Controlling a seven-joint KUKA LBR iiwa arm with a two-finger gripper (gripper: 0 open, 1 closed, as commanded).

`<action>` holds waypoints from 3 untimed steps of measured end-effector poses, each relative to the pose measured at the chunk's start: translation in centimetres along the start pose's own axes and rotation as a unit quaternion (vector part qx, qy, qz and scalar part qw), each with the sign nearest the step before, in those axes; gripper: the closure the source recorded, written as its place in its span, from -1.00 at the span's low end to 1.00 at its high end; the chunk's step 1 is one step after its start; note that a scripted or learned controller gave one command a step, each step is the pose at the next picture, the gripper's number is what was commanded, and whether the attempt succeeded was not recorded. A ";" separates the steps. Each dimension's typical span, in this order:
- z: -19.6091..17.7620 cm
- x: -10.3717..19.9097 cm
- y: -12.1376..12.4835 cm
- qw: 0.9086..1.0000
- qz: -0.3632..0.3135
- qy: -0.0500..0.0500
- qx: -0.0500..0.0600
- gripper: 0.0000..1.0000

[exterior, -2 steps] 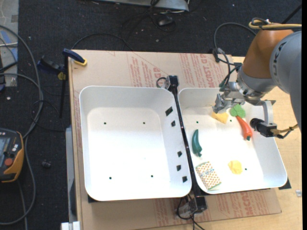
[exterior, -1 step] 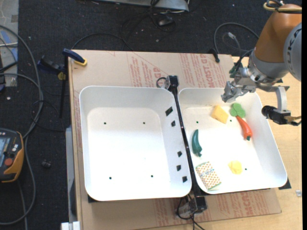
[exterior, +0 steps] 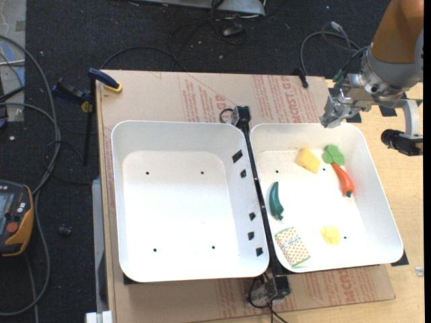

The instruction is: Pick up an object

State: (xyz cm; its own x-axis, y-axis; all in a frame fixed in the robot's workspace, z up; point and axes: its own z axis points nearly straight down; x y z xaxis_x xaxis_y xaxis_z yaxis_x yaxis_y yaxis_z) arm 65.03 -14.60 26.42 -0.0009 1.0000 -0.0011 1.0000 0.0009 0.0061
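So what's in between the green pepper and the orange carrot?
In the camera view, mostly bare white bin floor lies between the pepper and the carrot. The yellow block sits just above that stretch, not squarely in it.

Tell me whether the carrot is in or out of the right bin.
In. The carrot lies on the floor of the right bin, beside the yellow block.

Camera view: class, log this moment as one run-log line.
claw: above right bin back rim | holding: nothing seen | carrot, yellow block: in bin | stage: approach
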 end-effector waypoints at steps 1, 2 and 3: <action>-1.1 0.0 0.0 1.000 0.000 0.000 0.002 1.00; 0.1 6.1 -0.6 1.000 -0.002 0.001 0.003 1.00; 1.6 11.5 -0.6 1.000 -0.002 0.001 0.004 1.00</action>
State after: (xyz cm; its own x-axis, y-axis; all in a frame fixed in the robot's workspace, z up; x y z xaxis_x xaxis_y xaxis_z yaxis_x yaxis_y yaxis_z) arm 64.41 -3.06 24.80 -0.0041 1.0000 0.0011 1.0000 0.0041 -0.0009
